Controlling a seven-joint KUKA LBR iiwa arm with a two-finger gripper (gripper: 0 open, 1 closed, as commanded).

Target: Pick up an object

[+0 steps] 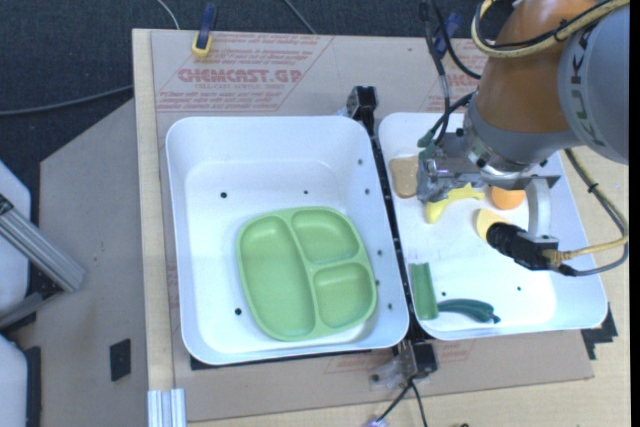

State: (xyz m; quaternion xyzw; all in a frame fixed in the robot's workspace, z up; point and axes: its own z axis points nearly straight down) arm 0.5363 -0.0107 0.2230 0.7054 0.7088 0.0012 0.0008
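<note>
Yellow banana (pixel 447 204) lay in the right bin (pixel 560 315), just under my gripper (pixel 436 177); whether I had closed on it, I could not tell. Red print on the board (pixel 240 75) read "CHEMCAST GP".

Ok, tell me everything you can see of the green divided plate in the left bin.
The green divided plate is pale green, looks like matte plastic, a rounded rectangle with raised rims and three compartments: one long, two smaller. It lies flat and upright, turned slightly askew, on the floor of the left bin, toward its near right corner. Nothing rests on it or in it.
</note>
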